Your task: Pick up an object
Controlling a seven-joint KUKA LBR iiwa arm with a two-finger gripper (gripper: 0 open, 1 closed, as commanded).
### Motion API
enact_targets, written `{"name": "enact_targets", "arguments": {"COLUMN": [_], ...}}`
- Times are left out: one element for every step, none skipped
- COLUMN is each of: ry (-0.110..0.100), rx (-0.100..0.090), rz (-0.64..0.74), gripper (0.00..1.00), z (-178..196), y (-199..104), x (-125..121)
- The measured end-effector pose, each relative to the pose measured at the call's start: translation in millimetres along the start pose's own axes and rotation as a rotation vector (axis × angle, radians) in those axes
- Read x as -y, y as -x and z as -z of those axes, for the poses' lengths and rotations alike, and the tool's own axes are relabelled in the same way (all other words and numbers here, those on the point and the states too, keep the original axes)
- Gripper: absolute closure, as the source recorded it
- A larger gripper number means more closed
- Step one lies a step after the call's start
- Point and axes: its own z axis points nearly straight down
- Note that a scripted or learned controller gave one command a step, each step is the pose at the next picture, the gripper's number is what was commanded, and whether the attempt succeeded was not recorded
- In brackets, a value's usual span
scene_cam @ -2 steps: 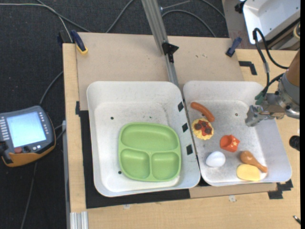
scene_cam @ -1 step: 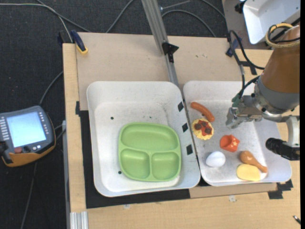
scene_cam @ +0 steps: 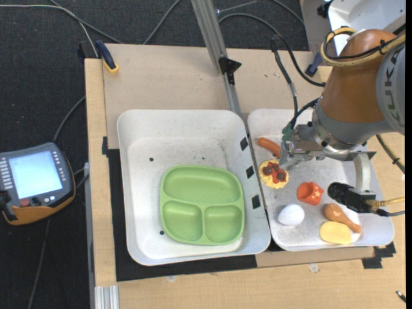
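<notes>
My gripper (scene_cam: 287, 154) hangs over the left part of the right bin (scene_cam: 373, 234), under the grey and orange arm that comes in from the right. Just below its tip lies a small yellow toy with red and dark bits (scene_cam: 273, 174). An orange sausage-shaped toy (scene_cam: 268, 145) lies right beside the gripper on its left. Further toward the front are a red-orange cup (scene_cam: 309, 192), a white egg (scene_cam: 291, 215), a brown drumstick (scene_cam: 342, 216) and a pale yellow piece (scene_cam: 337, 234). Nothing visibly hangs from the gripper.
The left bin (scene_cam: 138, 140) holds a green divided plate (scene_cam: 203, 205). A slanted metal pole (scene_cam: 215, 37) rises behind the bins. A teach pendant (scene_cam: 35, 182) lies off the bench at the left.
</notes>
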Motion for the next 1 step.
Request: {"name": "enact_targets", "arguments": {"ry": [-0.003], "rx": [0.0], "rz": [-0.001], "gripper": [1.0], "z": [-5.9], "y": [-45.9], "x": [-3.1]}}
